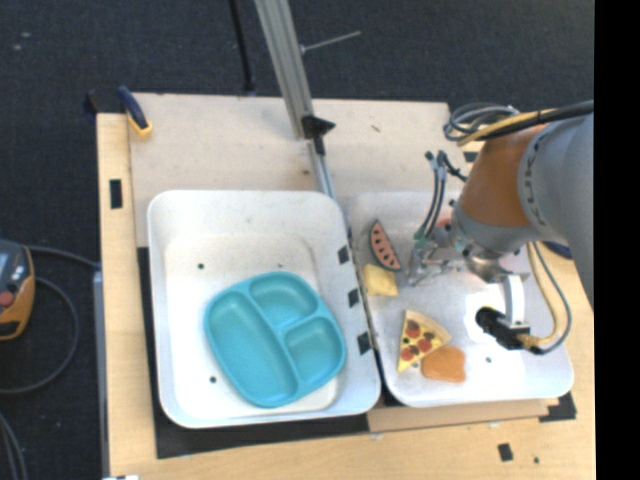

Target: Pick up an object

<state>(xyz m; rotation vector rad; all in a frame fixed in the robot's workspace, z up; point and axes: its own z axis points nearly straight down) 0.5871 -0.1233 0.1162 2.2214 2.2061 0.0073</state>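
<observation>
We see the arm (520, 183) reach in from three o'clock and bend down over the right bin (555, 373). Its gripper (425, 263) hangs low at the bin's nine o'clock part, and we cannot tell how the pincer stands, since the wrist hides it from us.

Four toy foods lie in this bin. A watermelon slice (384, 246) sits just at nine o'clock of the gripper, near the bin's wall. A pale yellow piece (380, 281) lies at six o'clock of the slice, close beside it. A pizza slice (418, 341) lies toward the bin's six o'clock edge, and an orange piece (444, 365) touches it at four o'clock. None of them is off the floor of the bin.

In the left bin (170, 228) a blue divided plate (275, 338) rests, at that bin's five o'clock part.
</observation>
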